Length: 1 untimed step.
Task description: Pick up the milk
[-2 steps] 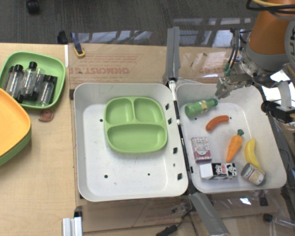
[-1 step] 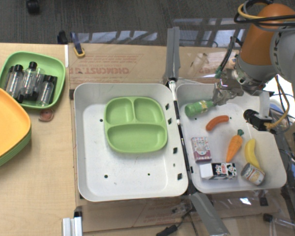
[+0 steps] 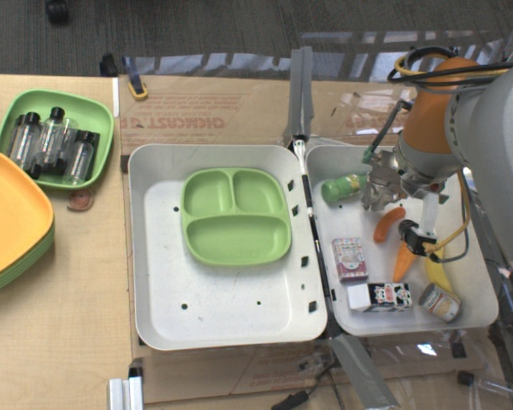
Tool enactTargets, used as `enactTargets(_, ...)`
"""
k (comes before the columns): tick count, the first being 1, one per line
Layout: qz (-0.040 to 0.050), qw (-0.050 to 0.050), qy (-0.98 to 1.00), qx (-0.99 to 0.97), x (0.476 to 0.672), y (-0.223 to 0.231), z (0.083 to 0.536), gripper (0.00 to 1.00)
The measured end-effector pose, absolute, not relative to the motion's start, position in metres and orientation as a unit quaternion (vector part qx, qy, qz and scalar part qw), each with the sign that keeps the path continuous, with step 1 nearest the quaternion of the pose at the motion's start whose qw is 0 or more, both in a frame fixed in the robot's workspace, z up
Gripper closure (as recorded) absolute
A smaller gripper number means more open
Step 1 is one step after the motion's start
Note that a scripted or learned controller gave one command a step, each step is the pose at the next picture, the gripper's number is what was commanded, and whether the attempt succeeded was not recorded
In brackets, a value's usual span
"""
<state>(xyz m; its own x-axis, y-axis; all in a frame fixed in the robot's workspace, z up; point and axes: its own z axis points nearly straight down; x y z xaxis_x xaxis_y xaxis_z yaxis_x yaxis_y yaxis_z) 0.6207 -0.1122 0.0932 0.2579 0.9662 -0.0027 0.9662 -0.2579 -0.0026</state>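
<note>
milk carton, a small boxy cow-print pack, lies flat beside the pink card box; gripper above it, fingers' state i cannot tell.

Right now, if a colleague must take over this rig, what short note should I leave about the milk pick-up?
Gripper: low over the upper part of the right bin, close to the green bottle and the orange sausage-like piece. It is not clear whether it grips anything.
Milk carton: lies on its side near the front edge of the right bin, below the pink box and left of the can.
Green divided plate: in the left bin.
Done: nothing visible yet; the milk is untouched.
Left: move toward the front of the bin, grasp the milk, lift it.
</note>
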Motion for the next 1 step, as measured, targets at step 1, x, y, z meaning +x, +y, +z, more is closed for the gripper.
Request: enactTargets(1,0.0012,0.000,-0.662,-0.749,0.6234,-0.0976,0.1906,1.00)
